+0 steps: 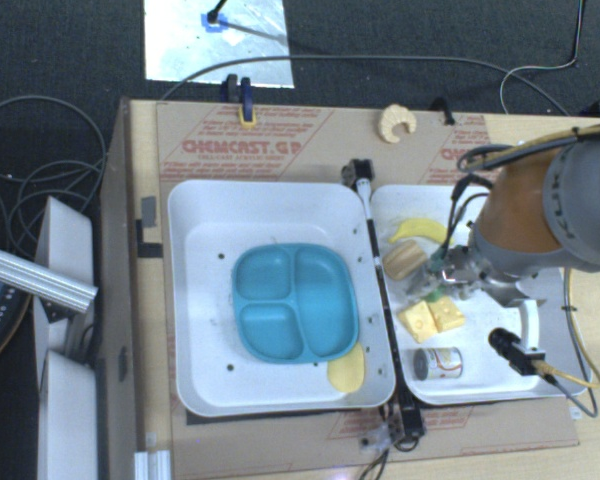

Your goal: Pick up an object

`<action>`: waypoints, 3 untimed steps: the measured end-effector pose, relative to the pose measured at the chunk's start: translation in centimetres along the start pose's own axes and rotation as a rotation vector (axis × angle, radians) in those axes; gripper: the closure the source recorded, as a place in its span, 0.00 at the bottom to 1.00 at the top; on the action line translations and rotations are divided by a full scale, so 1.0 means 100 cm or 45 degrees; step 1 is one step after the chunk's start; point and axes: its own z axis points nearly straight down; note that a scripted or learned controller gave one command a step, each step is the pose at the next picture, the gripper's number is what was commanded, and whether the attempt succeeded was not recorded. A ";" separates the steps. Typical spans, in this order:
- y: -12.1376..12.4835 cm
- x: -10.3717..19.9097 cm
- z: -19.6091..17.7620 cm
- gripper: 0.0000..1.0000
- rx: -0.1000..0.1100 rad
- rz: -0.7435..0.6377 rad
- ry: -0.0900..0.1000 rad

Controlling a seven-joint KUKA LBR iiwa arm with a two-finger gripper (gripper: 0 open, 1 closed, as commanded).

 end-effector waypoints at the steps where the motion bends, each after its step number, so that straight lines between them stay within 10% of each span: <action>1: 0.092 0.008 -0.021 0.00 -0.007 -0.004 -0.001; 2: 0.033 -0.007 0.005 0.00 0.000 0.000 -0.001; 3: 0.034 -0.007 -0.006 1.00 -0.005 -0.003 -0.002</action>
